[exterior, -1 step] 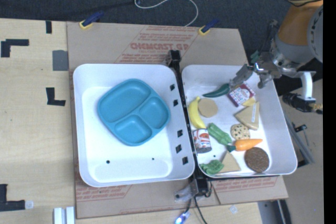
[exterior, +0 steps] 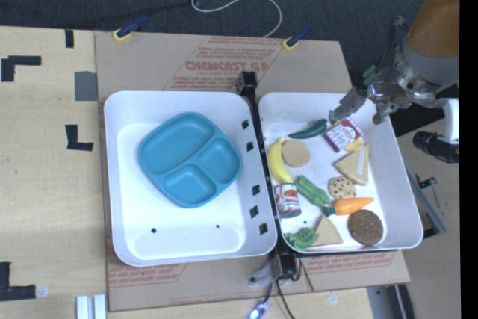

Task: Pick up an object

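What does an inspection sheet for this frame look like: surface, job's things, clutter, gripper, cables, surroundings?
Surface: two white bins, left bin and right bin, on cardboard.
Job's things: toy food in the right bin: banana, carrot, can, brown cookie, red-and-white packet.
Clutter: blue divided plate in the left bin.
Gripper: gripper above the right bin's far right corner, nothing seen between its fingers.
Cables: white cable on the dark floor beyond.
Surroundings: wooden bench.
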Tool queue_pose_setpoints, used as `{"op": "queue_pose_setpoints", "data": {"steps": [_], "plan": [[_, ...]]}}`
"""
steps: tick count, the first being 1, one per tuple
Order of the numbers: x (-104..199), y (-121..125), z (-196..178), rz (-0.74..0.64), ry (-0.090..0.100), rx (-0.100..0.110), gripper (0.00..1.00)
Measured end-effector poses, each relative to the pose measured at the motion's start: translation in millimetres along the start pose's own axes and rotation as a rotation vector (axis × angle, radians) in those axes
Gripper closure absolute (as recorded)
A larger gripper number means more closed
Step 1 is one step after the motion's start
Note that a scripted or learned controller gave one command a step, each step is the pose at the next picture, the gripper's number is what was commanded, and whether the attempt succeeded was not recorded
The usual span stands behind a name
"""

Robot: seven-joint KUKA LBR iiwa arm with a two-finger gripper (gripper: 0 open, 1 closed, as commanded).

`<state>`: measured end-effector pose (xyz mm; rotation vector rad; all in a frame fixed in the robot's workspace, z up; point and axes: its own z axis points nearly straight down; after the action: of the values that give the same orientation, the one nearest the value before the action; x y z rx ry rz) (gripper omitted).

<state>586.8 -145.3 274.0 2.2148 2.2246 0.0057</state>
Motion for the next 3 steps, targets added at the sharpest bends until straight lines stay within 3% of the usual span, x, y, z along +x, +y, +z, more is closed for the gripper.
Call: {"op": "queue_pose_setpoints", "data": {"steps": [2, 3], "plan": [[87.6, -104.9, -14.7, -0.001, 0.002, 0.009, 0.00], [85.4, -102.9, -24.0, 0.002, 0.000, 0.008, 1.00]]}}
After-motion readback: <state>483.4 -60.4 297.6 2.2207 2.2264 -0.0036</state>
